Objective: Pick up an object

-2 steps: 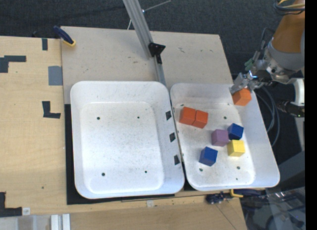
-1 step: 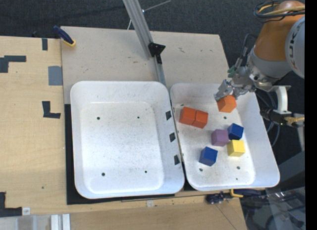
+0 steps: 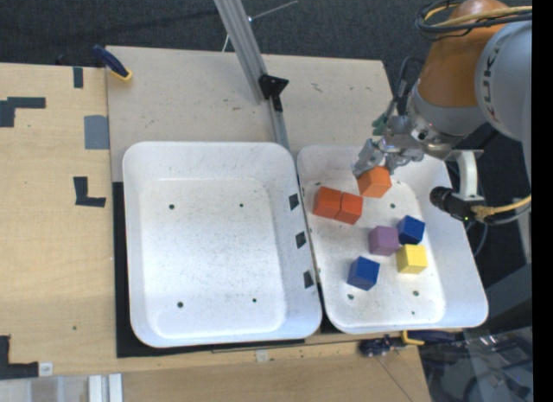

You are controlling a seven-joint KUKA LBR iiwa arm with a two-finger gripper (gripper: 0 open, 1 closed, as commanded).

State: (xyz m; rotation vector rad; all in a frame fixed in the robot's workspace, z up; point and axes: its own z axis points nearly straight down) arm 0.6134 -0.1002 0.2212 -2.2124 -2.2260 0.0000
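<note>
Gripper: we see the gripper (image 3: 378, 165) at the top of the right bin (image 3: 458, 301), its fingers closed on a small orange cube (image 3: 374, 182) that sits between the tips.
Held cube: we judge it to be lifted slightly, since it appears a little above the bin floor, though the slanted view leaves that uncertain.
Arm: we see the arm (image 3: 471, 63) reaching in from the right and bending down over the bin's upper edge, which puts the wrist right above the cube.
Orange block: a longer orange block (image 3: 337, 205) lies just beside the held cube, to its lower left; we think the near gap makes a nudge possible.
Other pieces: a purple cube (image 3: 384, 239), a blue cube (image 3: 412, 229) and a yellow cube (image 3: 412, 258) cluster close together, with another blue cube (image 3: 364, 271) below them, all well clear of the fingers.
Left bin: we see the left bin (image 3: 147, 175) beside the right one on the table (image 3: 52, 210).
</note>
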